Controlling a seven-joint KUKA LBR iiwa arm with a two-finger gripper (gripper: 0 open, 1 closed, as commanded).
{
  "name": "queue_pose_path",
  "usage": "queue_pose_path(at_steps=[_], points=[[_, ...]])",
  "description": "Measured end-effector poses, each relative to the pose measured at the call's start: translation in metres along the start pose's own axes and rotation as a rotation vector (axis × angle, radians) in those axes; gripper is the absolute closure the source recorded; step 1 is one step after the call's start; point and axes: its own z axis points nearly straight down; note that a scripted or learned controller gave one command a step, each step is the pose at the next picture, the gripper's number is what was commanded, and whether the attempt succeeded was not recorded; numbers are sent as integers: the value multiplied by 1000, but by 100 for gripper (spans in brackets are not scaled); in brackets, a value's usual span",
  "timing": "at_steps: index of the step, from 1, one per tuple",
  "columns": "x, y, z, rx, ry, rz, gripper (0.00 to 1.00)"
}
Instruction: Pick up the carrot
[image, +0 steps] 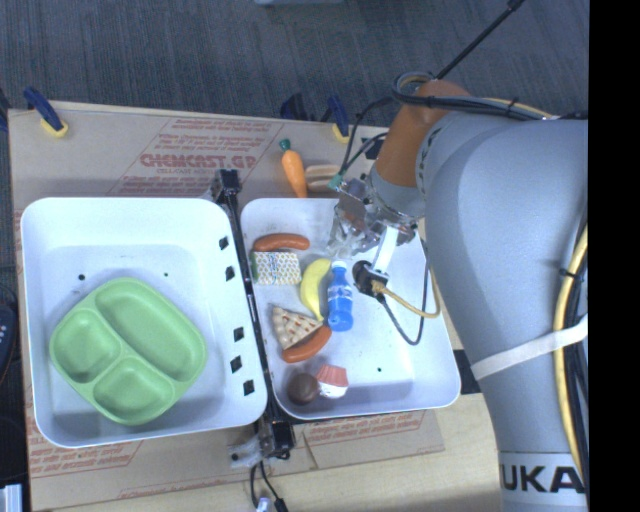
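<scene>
The carrot (293, 172), orange with a small green top, lies on the cardboard just beyond the far rim of the right bin (430, 350), outside the bin. My gripper (347, 233) hangs low over the far part of the right bin, right of and nearer than the carrot and apart from it. Nothing shows in its grasp. The grey arm with its orange band reaches in from the right and hides the bin's far right corner.
The right bin holds a sausage (281, 242), a cracker (276, 267), a banana (315, 287), a blue bottle (340, 298), a pizza slice (293, 325) and several small items. A green divided plate (127, 347) lies in the left bin. A tan item (320, 178) sits beside the carrot.
</scene>
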Motion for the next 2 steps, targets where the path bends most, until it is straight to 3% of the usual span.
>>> queue_pose_path(at_steps=[1, 2], points=[[0, 0, 0, 1, 0, -1, 0], [0, 0, -10, 4, -1, -6, 100]])
